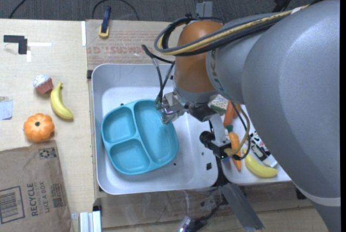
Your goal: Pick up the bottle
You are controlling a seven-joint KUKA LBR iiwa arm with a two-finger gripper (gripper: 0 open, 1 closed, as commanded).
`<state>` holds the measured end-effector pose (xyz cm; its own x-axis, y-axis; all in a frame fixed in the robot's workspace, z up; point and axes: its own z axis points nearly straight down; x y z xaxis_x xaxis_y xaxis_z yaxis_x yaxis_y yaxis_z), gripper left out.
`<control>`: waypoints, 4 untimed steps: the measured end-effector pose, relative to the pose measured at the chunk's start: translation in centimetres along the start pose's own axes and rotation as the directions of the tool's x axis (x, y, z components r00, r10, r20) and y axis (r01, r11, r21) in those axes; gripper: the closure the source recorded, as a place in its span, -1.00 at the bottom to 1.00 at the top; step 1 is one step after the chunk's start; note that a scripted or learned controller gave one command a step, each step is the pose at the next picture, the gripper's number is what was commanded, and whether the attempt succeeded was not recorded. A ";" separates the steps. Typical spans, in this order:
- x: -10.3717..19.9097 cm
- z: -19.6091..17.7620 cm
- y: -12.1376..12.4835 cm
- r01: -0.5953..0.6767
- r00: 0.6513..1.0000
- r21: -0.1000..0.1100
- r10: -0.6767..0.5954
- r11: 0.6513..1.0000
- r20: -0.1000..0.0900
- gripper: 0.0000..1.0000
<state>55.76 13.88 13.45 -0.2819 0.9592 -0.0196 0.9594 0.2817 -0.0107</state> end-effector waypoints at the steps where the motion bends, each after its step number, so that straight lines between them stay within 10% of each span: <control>1: 1.5 -0.2 0.3 0.017 1.000 -0.008 -0.017 1.000 -0.017 -1.00; 3: 2.0 4.2 1.2 0.032 0.999 -0.011 -0.032 0.999 -0.011 -1.00; 4: 0.3 3.9 0.8 0.015 1.000 -0.001 -0.015 1.000 0.011 1.00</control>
<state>56.41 14.32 9.57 -0.2967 0.9545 -0.0303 0.9550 0.2966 -0.0101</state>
